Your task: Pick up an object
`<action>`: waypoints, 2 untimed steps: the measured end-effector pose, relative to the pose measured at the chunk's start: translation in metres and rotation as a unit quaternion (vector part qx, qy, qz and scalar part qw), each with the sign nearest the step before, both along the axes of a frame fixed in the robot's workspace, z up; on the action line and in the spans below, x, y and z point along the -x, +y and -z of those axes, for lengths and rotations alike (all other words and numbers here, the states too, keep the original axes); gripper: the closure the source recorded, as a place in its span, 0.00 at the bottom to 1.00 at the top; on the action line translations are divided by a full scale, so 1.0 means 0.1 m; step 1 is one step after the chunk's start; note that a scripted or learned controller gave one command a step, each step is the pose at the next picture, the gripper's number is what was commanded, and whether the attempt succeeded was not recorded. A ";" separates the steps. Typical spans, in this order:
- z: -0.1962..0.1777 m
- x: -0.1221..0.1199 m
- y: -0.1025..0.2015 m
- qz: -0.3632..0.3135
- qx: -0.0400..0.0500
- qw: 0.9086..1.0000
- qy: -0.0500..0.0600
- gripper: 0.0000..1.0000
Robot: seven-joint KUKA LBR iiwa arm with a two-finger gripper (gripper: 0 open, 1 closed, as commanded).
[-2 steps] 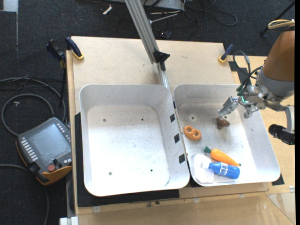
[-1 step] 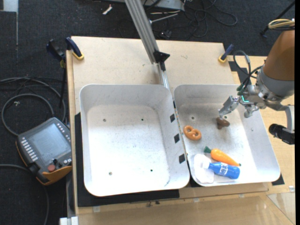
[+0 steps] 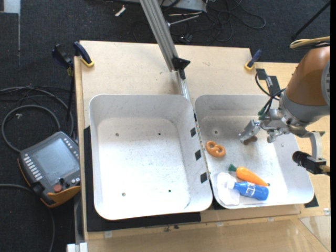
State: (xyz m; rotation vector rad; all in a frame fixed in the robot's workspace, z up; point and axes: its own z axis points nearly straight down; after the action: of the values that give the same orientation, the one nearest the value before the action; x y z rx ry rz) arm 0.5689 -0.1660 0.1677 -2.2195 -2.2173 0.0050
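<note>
In the right bin (image 3: 226, 109) lie an orange pretzel (image 3: 215, 149), an orange carrot (image 3: 251, 176) with a green top, and a blue bottle (image 3: 251, 191) resting on a white flat piece (image 3: 227, 189). My gripper (image 3: 251, 134) hangs over the middle of the right bin, up and to the right of the pretzel. Nothing shows between its tips. The arm comes in from the right with its orange band (image 3: 312, 72) above the wrist.
The left bin (image 3: 105, 114) sits beside the right one, parted by a raised wall (image 3: 198, 146). A slanted metal pole (image 3: 160, 28) ends at the bins' back. Clamps (image 3: 84, 54) mark the bench corners. A teach pendant (image 3: 50, 164) lies off the bench at the left.
</note>
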 end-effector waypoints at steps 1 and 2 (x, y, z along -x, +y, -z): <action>0.44 -0.02 0.03 0.000 0.000 1.000 0.000 0.00; 0.74 -0.02 0.03 0.000 0.000 1.000 -0.002 0.00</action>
State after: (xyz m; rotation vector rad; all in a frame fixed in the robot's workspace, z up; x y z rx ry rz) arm 0.5705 -0.1626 0.0939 -2.2209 -2.2209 0.0013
